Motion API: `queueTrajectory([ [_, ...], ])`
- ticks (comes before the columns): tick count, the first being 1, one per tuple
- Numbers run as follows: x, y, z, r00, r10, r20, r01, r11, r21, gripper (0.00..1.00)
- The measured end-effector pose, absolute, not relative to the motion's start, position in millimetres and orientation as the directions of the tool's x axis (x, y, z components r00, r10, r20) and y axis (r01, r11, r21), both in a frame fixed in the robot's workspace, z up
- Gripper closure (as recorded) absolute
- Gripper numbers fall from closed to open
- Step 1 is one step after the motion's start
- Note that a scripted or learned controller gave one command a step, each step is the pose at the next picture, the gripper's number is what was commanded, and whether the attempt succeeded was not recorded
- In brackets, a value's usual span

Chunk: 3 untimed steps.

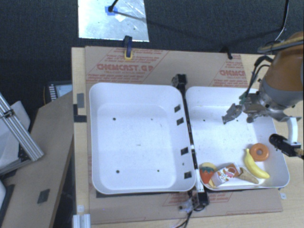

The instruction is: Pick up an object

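**Nothing lifted yet as I hang over the right bin**

My jaws [232,113] hover above the bare upper floor of the right bin [209,96], reaching in from the right side of the desk [156,61]. How far they are parted I cannot tell; they read as a small grey shape seen from above, and nothing shows between them.

By my reading the pick has not begun. Every candidate lies along the near edge of that bin, well apart from me: a banana [255,164], an orange ring [259,151] just beside its upper end, a red-and-white packet [225,174] in the middle, a round red and yellow piece [207,171] by the divider, and a tan wedge [248,176] touching the banana's lower side. The left bin [137,141] carries none of them. Left to do, as I judge it: choose one, travel toward the near edge, descend, close and lift.

Hard to make out: what the packet and the wedge really are, and whether the clustered pieces overlap or merely touch. My arm [285,75] is cut off at the frame's right side.
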<state>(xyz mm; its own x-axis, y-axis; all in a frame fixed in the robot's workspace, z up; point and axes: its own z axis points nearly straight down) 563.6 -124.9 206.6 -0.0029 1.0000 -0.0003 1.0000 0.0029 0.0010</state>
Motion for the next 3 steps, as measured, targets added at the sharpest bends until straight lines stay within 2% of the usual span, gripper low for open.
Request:
queueTrajectory([
  [1, 535.7, -191, 268, 0.005, 1.000, -0.006, 1.000, -0.005, 0.008, 0.00],
  [2, 494.2, -208, 314, 0.002, 1.000, -0.003, 1.000, -0.002, 0.005, 0.00],
  [3, 488.2, -93, 414, -0.016, 1.000, 0.000, 1.000, 0.016, 0.014, 0.00],
])
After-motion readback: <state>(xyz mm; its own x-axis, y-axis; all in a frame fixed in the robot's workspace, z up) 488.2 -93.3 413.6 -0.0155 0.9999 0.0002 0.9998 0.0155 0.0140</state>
